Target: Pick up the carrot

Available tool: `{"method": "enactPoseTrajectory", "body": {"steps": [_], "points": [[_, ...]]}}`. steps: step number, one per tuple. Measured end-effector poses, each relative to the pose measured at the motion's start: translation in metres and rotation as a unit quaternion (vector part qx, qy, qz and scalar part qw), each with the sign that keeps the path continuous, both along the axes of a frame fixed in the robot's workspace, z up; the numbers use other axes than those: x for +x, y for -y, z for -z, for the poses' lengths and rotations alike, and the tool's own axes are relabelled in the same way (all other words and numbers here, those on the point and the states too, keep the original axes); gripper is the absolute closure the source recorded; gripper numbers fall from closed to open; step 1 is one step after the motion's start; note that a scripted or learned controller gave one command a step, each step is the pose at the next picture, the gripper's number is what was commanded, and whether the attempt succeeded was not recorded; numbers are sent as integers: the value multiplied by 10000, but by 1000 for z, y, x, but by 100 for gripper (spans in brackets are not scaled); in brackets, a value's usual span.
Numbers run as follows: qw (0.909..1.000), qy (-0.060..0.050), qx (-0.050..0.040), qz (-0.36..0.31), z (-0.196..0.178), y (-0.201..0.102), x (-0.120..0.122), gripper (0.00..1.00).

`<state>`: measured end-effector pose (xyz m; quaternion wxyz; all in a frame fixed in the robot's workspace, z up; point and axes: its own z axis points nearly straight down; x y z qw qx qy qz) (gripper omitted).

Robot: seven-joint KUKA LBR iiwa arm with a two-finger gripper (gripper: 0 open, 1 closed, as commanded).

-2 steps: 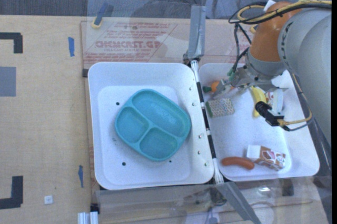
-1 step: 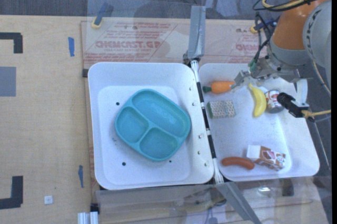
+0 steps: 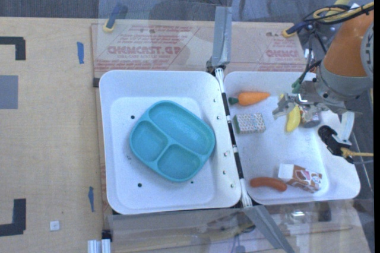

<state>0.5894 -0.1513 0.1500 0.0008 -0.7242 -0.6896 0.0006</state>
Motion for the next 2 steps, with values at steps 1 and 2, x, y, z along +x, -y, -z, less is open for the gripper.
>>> {"method": "enactPoseTrajectory", "body": {"steps": [1, 2], "points": [[9866, 42, -16, -1632, 63, -40, 50, 0], [9957, 33, -3, -929, 62, -45, 27, 0]]}}
